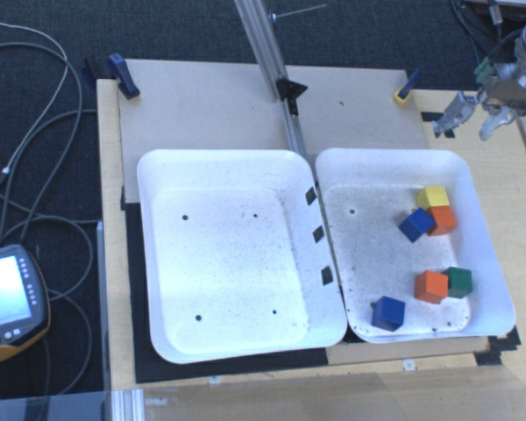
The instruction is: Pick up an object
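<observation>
While nothing is yet held, these are the risks as I judge them:

Pincer: the gripper (473,117) hangs at the far right, beyond the right bin's (368,167) far rim, its two fingers spread apart with nothing between them.

Things to pick: six blocks, all in the right bin; a yellow block (435,197), an orange block (443,220) and a blue block (415,225) touch in a far cluster; a second orange block (430,286) and a green block (459,281) touch nearer; a second blue block (387,312) sits alone by the near rim.

Crowding: fingers closing on a clustered block may strike its neighbour and push both away.

Rim: the lone blue block lies close to the near wall, so one finger may catch there.

Surface: white bin floors, speckled dark, shallow; the left bin (158,235) has only small dark marks.

Room: pale bench (202,103) with clamps at its far corners, a metal pole (259,33) rising between the bins, cables (35,86) and a handheld screen (9,301) on dark carpet at left.
</observation>
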Tool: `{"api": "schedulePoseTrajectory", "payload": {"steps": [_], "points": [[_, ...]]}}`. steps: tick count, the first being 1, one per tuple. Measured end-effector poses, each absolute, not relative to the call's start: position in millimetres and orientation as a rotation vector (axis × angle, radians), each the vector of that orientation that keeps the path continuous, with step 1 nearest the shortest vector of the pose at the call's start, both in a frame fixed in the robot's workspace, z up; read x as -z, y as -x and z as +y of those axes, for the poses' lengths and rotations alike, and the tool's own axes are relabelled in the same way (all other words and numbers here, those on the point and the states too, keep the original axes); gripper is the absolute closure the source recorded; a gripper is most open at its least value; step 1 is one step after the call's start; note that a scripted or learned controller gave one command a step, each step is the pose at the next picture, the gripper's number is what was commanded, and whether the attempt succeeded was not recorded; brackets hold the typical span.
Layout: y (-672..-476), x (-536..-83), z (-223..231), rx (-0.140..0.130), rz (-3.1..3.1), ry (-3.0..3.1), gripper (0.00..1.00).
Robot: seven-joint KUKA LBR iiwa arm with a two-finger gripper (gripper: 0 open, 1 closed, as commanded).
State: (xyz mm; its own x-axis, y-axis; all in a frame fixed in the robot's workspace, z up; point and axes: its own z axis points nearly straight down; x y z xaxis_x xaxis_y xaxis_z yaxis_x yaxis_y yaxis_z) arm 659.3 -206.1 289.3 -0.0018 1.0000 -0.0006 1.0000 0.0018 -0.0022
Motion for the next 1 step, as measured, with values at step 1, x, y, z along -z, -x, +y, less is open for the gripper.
{"api": "schedulePoseTrajectory", "payload": {"steps": [1], "points": [[-640.3,-161.7,-217.9,-0.008,-2.215,2.216,0.0]]}}
